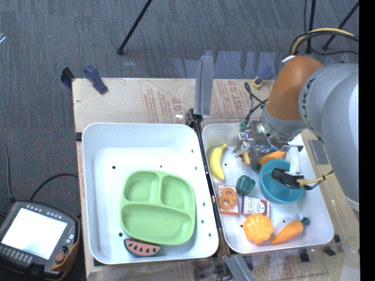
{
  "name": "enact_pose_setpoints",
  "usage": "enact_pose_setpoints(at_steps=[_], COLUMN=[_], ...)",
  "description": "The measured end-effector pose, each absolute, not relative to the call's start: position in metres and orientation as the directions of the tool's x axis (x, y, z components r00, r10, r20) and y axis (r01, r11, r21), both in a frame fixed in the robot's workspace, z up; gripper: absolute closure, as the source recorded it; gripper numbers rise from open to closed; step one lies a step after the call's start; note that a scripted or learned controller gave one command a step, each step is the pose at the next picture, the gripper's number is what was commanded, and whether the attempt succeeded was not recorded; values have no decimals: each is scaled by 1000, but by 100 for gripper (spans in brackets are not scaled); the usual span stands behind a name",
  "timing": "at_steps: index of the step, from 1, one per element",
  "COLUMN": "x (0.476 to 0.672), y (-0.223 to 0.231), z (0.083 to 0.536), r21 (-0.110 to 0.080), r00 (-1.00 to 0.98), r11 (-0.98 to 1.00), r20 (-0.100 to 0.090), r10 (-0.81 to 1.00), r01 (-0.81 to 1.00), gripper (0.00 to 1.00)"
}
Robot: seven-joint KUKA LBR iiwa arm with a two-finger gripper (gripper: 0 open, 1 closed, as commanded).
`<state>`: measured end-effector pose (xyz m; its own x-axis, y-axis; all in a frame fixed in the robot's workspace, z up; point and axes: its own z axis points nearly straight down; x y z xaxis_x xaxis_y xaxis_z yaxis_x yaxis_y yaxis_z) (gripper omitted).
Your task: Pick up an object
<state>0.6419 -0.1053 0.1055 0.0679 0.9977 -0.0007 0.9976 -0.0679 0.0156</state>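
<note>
The gripper (253, 148) hangs low over the right white bin (326, 230), at about 12 o'clock of it, just beside a small orange plastic piece (271, 156) and the rim of the blue plastic bowl (280, 186). I cannot tell how the claw stands, or whether it touches anything. The nearest easy thing is the yellow plastic toy banana (218, 160), at 9 o'clock from the claw: probably light, stiff, smooth and a little slippery. I would take it across the narrow middle of its curve.
</note>
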Motion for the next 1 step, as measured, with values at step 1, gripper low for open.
enact_pose_setpoints(at_steps=[1], x=[642], y=[-51], z=[241], r21=[6], r00=[220], r11=[-220], r20=[2], r10=[975], r01=[975], gripper=[100])
